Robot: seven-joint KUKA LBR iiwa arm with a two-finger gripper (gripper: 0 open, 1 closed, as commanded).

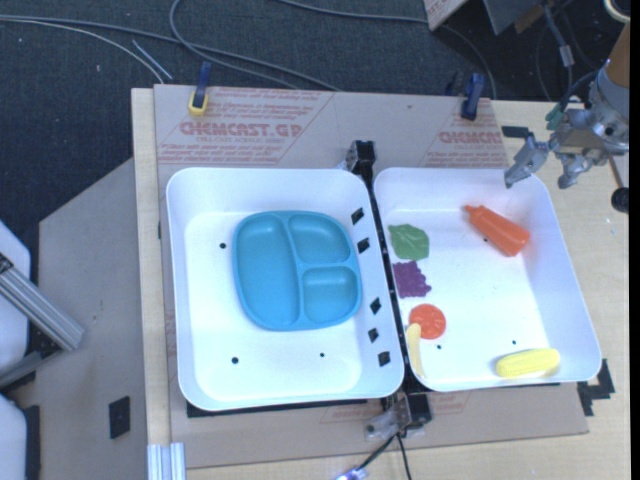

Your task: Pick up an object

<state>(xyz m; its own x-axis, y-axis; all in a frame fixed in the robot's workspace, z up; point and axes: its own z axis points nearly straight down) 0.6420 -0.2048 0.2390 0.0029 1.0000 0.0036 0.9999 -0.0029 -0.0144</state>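
You see the orange bottle [497,228], long and bright, upper right; your gripper [545,166] hangs above it, jaws wide, holding nothing.

Robotics lab, clamped bench board [300,118], loose floor cables [230,8], twin white bins [190,268]
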